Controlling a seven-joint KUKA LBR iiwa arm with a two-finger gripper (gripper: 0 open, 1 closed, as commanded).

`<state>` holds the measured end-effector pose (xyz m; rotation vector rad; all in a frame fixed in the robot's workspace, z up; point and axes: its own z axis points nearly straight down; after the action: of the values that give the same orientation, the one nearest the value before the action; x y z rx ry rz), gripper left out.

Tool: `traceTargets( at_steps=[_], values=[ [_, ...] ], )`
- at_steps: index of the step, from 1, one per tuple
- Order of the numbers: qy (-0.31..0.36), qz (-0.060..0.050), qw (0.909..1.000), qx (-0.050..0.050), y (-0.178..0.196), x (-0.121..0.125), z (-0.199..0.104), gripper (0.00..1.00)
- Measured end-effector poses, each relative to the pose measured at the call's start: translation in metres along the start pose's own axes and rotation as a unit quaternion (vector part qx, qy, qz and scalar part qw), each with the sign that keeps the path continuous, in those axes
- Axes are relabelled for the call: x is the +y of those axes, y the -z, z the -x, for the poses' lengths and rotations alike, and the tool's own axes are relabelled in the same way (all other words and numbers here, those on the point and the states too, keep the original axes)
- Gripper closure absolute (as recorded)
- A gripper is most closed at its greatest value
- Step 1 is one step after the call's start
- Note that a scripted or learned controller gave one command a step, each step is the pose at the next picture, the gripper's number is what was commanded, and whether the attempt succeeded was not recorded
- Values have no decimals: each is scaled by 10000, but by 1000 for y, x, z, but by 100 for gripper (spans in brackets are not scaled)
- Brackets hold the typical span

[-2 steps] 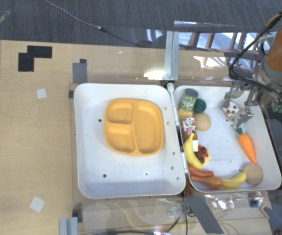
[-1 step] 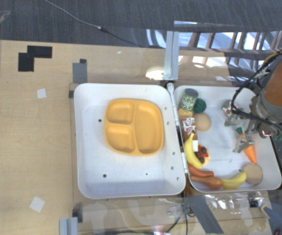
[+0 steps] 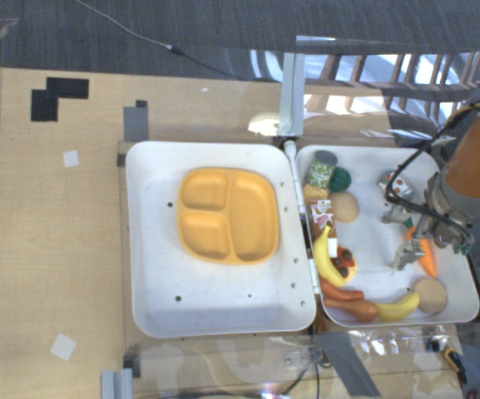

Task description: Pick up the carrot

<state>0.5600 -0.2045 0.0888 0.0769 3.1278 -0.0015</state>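
Left bin [image 3: 152, 248]: a shallow white tray holding a yellow divided plate [image 3: 227, 215], which lies flat near the bin's middle, its three compartments facing up.

Right bin [image 3: 373, 152]: a second white tray set just beside the first, crowded with toy food. Along its left wall, from far to near, lie a green vegetable [image 3: 328, 176], a small printed carton [image 3: 323, 216], a beige round piece [image 3: 345, 207] and a banana [image 3: 326, 260] with dark berries [image 3: 344, 261] touching it. At the near left corner a red sausage [image 3: 349, 302] lies across the floor, and a second banana [image 3: 398, 305] curves along the near wall, its right end touching a tan, potato-like lump [image 3: 430, 295].

Arm: the grey arm with its orange band [image 3: 478, 160] enters from the right and hangs over the right side of this bin. The gripper [image 3: 412, 238] points down toward the bin floor, its metal fingers [image 3: 405, 254] spread a little way apart.

Carrot [image 3: 426, 257]: a small orange piece lying on the floor at the right side of the right bin, just far of the tan lump. It lies immediately right of the visible fingertip, touching or nearly touching it. Whether it sits between the jaws or just beside them cannot be told, as the wrist hides part of it.
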Motion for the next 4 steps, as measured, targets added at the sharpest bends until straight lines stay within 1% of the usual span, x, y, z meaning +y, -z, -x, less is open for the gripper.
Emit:
traceTargets(
  at_steps=[1,2,3,4],
  values=[
    [32,-8,10000,-38,11,1,3,100],
    [390,-16,9992,-33,3,-5,-67,100],
    [514,-1,9987,-7,69,16,-18,100],
    [1048,20,9945,33,94,84,-42,100]
  ],
)
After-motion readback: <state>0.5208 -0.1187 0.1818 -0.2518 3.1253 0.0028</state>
